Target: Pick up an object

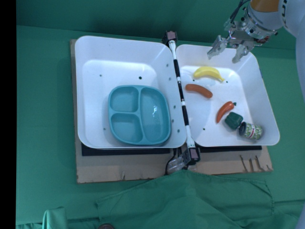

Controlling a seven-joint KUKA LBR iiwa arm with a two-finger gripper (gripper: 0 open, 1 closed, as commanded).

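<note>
No readable text anywhere. Letters on the arm's grey casing (299, 4) cut off at frame edge; jar (251, 130) label too small.

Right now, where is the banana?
The banana lies in the right bin, near its far edge, just above the sausage and below the open gripper.

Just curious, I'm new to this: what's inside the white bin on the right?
The right bin holds a banana, a sausage, an orange chili pepper, a green pepper and a small jar on its side. Nothing looks covered.
</note>
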